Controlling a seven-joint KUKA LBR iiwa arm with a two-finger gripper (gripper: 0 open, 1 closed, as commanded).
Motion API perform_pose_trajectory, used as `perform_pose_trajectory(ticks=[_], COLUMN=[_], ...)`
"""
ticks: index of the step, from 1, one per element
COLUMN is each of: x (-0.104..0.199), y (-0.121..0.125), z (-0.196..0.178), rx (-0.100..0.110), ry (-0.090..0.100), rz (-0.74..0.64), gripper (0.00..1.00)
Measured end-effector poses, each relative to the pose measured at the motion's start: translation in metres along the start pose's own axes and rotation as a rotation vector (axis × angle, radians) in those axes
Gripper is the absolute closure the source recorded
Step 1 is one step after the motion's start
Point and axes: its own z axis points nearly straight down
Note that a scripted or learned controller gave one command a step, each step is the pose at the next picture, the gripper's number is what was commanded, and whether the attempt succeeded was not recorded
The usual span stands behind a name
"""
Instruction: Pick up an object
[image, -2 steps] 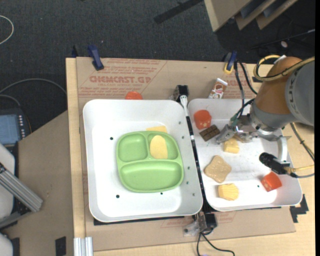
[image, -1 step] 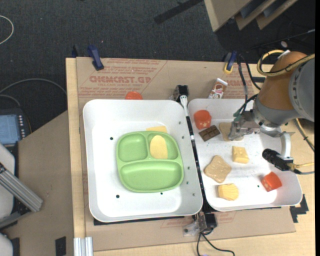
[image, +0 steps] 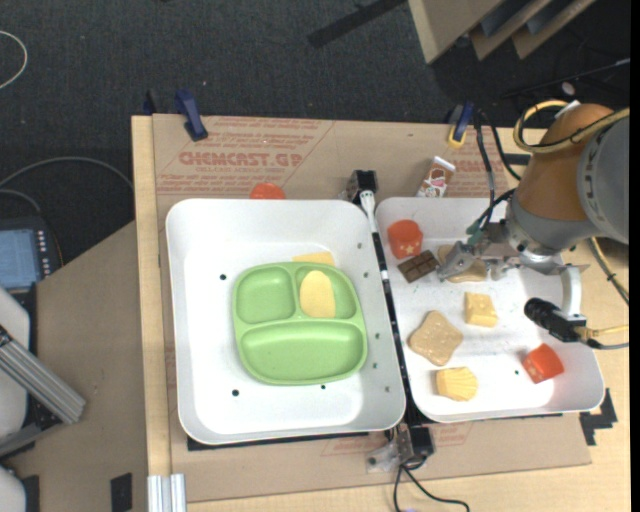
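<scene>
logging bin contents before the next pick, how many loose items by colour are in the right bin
Yellow: 2, a yellow block of cheese and a yellow ridged shell-shaped piece
Red or orange: 2, a red-orange rounded cup-like piece and a red-orange cube
Brown: 1, a dark brown chocolate bar
Tan: 1, a tan slice of toast
Total: 6

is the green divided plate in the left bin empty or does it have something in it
Not empty. The green three-compartment plastic plate holds one pale yellow oval piece in its upper right compartment; its other two compartments look bare.
</scene>
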Motion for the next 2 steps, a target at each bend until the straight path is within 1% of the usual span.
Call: perform_pose_trajectory(ticks=[1, 2], x=[0.0306, 0.0298], y=[-0.0559, -0.0547], z=[0.0096, 0.0008], rx=[0.000, -0.001], ry=[0.001, 0.001], rz=[-0.001, -0.001], gripper=[0.00, 1.00])
